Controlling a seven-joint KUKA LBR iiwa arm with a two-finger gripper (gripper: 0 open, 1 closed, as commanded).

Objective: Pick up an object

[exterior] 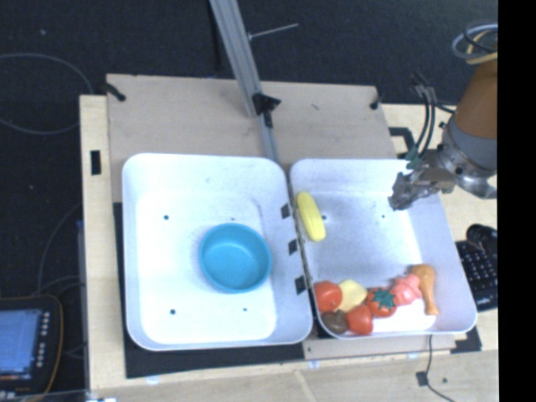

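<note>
One blue bowl (235, 258), one yellow banana (311, 216), two bins (142, 224); fingers (400, 196) state unclear.

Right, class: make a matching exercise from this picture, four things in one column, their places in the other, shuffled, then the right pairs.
Things:
1. blue bowl
2. banana
3. gripper
4. toy pile

Places:
A. right bin's near edge
B. middle of the left bin
C. above the right bin's far right part
D. right bin, by the divide between the bins

Pairs: 1-B, 2-D, 3-C, 4-A
</note>
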